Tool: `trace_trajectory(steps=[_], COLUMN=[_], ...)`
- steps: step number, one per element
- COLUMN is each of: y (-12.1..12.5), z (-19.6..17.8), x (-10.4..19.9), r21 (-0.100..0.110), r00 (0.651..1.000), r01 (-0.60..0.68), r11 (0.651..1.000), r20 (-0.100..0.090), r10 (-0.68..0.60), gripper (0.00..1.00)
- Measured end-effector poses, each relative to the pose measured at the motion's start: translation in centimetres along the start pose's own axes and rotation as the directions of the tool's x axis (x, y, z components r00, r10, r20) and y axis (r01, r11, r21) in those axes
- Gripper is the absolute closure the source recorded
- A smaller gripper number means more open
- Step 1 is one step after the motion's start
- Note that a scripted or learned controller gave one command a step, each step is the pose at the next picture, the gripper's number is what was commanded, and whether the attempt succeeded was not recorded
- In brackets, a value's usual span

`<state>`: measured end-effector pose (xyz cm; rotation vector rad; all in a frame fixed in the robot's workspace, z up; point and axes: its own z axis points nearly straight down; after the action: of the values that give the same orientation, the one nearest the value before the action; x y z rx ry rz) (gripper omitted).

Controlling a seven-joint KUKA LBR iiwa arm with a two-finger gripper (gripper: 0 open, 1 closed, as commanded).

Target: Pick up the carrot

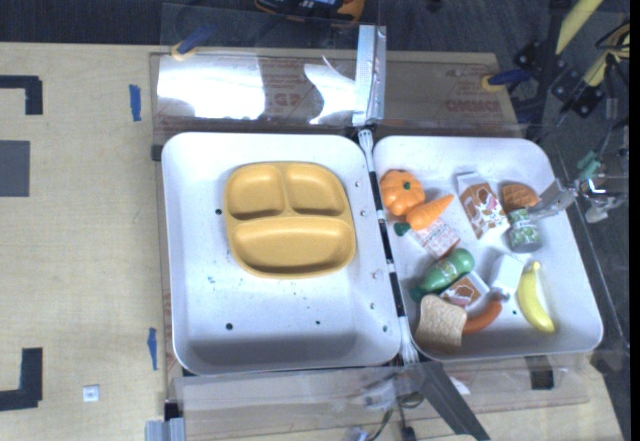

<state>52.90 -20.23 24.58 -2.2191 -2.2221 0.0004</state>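
The carrot (430, 211) is small and orange with a green stub at its lower left end. It lies tilted in the left part of the right bin (570, 259), touching an orange pumpkin-like toy (401, 191). My gripper (583, 195) hangs over the right bin's right rim, well to the right of the carrot, near a brown pastry (519, 196). Nothing shows in its grasp.
The left bin (200, 309) holds a yellow divided plate (290, 219). Around the carrot lie snack packets (481, 208), a green vegetable (446, 272), a bread slice (440, 321), a sausage (485, 313) and a banana (536, 297). A clear upright panel (368, 74) stands behind the bins.
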Motion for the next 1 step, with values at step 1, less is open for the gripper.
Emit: trace_trajectory(steps=[1], y=[6.01], z=[7.34], x=[5.91], r21=[0.001], r00=[0.999], r01=[-0.037], r11=[0.999], r20=[0.0], r10=[0.037], gripper=[0.0])
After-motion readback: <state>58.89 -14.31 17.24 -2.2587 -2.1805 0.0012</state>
